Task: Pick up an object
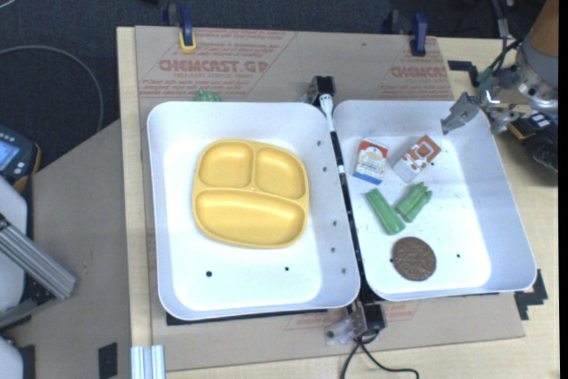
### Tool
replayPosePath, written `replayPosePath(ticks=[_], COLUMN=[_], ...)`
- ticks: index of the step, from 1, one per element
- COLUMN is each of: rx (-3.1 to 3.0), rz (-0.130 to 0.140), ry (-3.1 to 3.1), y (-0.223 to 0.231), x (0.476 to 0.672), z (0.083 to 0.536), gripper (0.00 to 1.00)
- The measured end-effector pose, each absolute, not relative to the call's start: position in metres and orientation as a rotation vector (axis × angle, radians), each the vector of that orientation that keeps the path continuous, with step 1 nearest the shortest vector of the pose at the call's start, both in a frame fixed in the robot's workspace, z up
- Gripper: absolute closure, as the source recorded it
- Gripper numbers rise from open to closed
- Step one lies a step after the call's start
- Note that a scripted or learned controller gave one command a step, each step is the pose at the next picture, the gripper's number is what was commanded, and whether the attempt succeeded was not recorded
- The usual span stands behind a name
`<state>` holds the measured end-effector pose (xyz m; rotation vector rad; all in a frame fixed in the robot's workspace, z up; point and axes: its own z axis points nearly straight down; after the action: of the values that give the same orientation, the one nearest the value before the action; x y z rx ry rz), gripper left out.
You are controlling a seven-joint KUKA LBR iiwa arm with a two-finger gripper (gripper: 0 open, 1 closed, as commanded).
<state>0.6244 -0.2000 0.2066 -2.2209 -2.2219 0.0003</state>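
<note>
Watching the feed from my end, going left to right. The desk point(266, 58) has the brown board with two blue clamps along its far edge, and the two white bins sit side by side on it. Left bin point(177, 262) holds just the yellow divided plate point(251, 193), lying flat roughly in the middle, three compartments facing up.

Right bin point(497, 226) has all the small stuff. Near the far left part there's a little white carton with red and blue print point(372, 161), and just beside it to the right another small white and orange box point(419, 157), tilted. Below those, two green cylinder pieces point(398, 208) lie angled toward each other, touching or nearly so at the near end. Nearer to me sits a round brown cookie-looking disc point(414, 258), flat on the bin floor, just below the green ones.

The claw point(461, 113) is at the far right corner of the right bin, over its rim, with nothing in it that I can see. Honestly can't tell whether it's spread or pressed together from this angle.
</note>
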Motion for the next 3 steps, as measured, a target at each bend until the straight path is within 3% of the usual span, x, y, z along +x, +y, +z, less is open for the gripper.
replayPosePath(ticks=[1, 3], rx=[-2.222, -2.225], rz=[-0.002, -0.019], ry=[-2.226, -2.240], y=[-0.200, -0.117], x=[0.625, 0.565], z=[0.218, 0.466], gripper=[1.00, 1.00])
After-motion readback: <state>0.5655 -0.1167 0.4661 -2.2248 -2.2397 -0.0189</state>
